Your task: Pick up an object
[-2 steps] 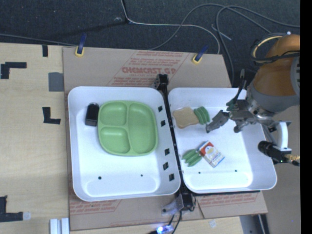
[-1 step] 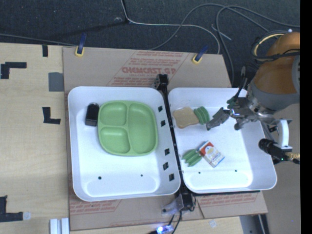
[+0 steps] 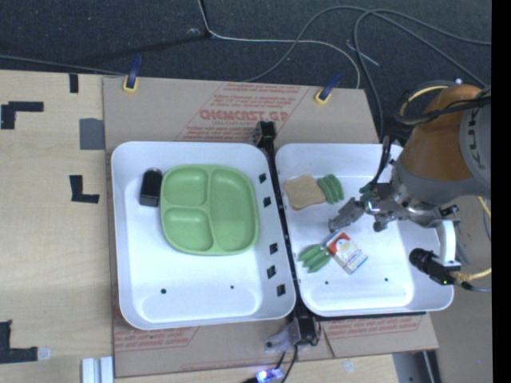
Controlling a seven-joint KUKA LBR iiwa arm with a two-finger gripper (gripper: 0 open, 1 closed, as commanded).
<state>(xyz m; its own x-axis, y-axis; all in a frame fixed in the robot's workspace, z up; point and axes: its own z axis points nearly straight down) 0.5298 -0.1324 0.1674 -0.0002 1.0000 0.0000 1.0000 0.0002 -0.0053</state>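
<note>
In the right bin (image 3: pixel 399 290) lie a tan bread slice (image 3: pixel 302 191), a green pod (image 3: pixel 330 187) beside it, a second green pod (image 3: pixel 314 258) lower down, and a small white and red packet (image 3: pixel 346 251). My gripper (image 3: pixel 345 216) hangs over this bin, reaching in from the right, just above the packet and right of the bread slice. Nothing shows between its fingers. The left bin (image 3: pixel 136 290) bears a green divided plate (image 3: pixel 210 209) and a small black block (image 3: pixel 150 187) at the plate's left.
Black clips run down the seam between the bins (image 3: pixel 275 214). The grey and orange arm (image 3: pixel 439 154) covers the right bin's far right part. Cables cross the dark floor behind the bench. Cardboard lies under both bins.
</note>
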